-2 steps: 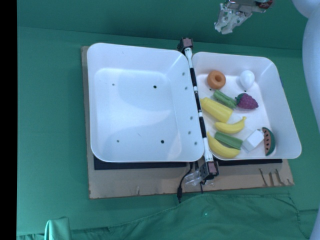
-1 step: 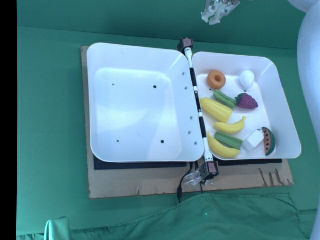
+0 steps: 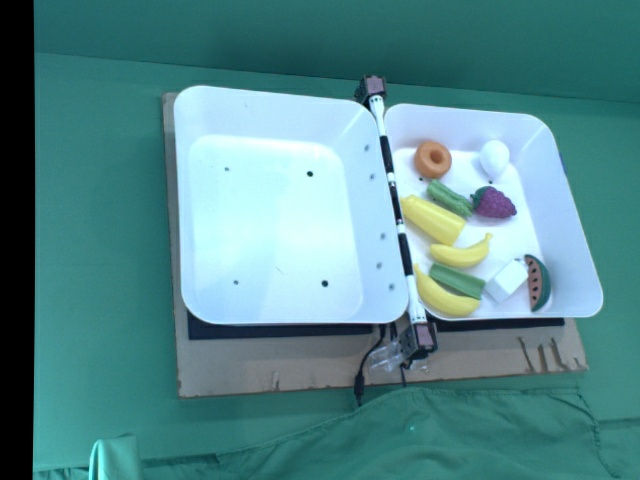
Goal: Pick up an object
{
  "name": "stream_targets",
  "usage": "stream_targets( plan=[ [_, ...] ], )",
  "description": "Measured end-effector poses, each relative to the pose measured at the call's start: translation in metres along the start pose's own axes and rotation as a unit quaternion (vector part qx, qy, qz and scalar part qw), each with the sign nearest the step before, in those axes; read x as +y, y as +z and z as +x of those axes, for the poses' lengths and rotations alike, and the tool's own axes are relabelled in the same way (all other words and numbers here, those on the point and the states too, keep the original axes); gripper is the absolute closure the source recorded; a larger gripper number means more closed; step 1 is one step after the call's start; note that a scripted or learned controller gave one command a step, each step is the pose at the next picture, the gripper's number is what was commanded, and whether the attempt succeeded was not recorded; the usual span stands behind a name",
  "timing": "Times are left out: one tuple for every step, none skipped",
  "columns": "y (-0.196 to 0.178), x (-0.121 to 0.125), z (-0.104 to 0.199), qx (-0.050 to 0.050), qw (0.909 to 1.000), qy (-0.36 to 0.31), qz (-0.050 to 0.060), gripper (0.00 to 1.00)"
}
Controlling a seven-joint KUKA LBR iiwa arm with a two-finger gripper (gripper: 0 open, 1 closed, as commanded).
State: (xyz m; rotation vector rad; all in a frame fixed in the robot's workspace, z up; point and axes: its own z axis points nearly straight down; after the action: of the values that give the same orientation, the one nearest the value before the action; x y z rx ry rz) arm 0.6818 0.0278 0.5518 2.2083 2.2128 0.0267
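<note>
Right bin (image 3: 560,178) crowded with toy food, lower banana (image 3: 445,298) partly under green piece (image 3: 458,280), watermelon (image 3: 537,281) at 4 o'clock, gripper state cannot be told.

Glossy white plastic bins (image 3: 270,128) rest on matt brown cardboard (image 3: 300,378) over green cloth (image 3: 100,218).

Two white bins: L bin (image 3: 275,218) plain white w/ a few small black dots on its floor; R bin (image 3: 560,183) white. Black-and-white striped bar (image 3: 393,218) between them, dark reddish ends. In R bin: orange ring (image 3: 433,158) far left, white egg shape (image 3: 494,155) far right, purple grape bunch (image 3: 495,203) w/ green stem, yellow corn-like piece (image 3: 432,219), yellow banana (image 3: 462,253), second yellow banana (image 3: 445,296) nearer, green pod (image 3: 457,280), white block (image 3: 506,279), watermelon slice (image 3: 538,282) red w/ green rind, dark seeds. Brown cardboard (image 3: 300,373) under bins; green cloth (image 3: 100,218) all round.
</note>
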Motion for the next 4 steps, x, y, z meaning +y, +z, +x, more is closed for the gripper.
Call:
stream_targets(
  plan=[
    [0.077,0.002,0.031,-0.001,0.9999,0.001,0.013,1.00],
    [0.231,0.012,0.046,-0.001,0.9998,0.002,0.018,1.00],
    [0.129,0.016,0.103,0.001,1.0000,-0.001,0.004,1.00],
    [0.065,0.017,0.117,0.001,1.0000,0.001,0.005,1.00]
  ],
)
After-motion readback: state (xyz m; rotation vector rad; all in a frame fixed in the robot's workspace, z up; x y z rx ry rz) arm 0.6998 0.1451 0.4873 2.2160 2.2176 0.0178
